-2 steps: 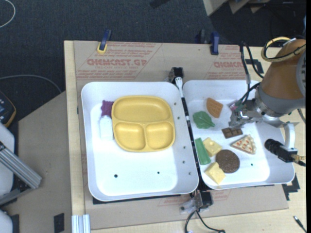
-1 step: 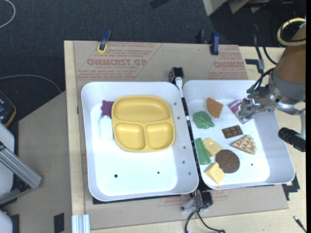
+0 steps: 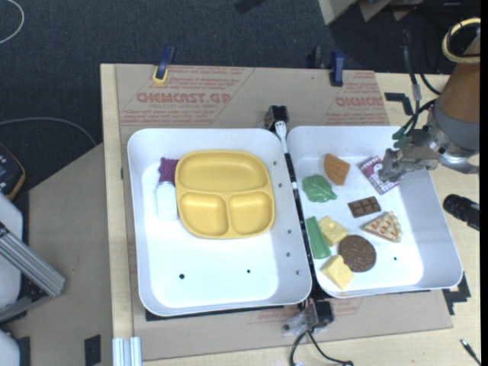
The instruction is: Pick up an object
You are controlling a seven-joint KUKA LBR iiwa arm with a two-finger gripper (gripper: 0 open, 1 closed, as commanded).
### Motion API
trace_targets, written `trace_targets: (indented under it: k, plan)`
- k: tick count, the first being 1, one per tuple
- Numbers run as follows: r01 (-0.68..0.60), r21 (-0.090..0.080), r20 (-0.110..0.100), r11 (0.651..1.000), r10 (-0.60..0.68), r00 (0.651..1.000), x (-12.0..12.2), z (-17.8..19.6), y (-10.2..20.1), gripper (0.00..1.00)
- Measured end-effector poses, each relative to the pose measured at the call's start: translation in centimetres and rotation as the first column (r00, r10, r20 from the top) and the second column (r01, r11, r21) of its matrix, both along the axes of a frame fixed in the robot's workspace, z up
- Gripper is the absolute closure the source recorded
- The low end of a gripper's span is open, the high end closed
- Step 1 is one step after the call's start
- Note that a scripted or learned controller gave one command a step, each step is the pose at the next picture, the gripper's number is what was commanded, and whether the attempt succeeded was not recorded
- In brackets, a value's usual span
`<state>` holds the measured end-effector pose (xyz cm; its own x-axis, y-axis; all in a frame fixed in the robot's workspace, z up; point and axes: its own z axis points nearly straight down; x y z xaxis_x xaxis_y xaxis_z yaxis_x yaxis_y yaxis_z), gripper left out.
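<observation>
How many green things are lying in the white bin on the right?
2. A leafy green piece lies near the right bin's left wall, beside the orange piece. A long green stick lies below it, by the yellow cheese wedge. Others may hide beneath.

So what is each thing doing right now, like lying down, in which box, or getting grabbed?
claw: over the right bin's far side, at the purple-and-white packet
purple-and-white packet: flat in right bin, partly under the claw
yellow tray: right way up in left bin
white bottle: lying beside the tray
brown cookie: flat in right bin
pizza slice: flat in right bin
green leaf: lying in right bin
</observation>
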<state>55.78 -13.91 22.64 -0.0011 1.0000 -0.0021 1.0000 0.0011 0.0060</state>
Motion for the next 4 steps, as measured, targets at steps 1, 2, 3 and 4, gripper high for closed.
trace_targets:
  k: [1,2,3,4]
  plan:
    - [-0.006,0.003,-0.001,1.000,0.006,1.000,0.6,1.0,5.7,1.00]
    - [-0.004,0.005,-0.010,1.000,0.004,1.000,0.1,-0.3,10.6,1.00]
    - [-0.002,0.004,-0.010,1.000,0.002,1.000,0.8,-1.2,13.7,1.00]
    - [0.000,0.002,-0.001,1.000,0.000,1.000,0.9,0.9,13.5,1.00]
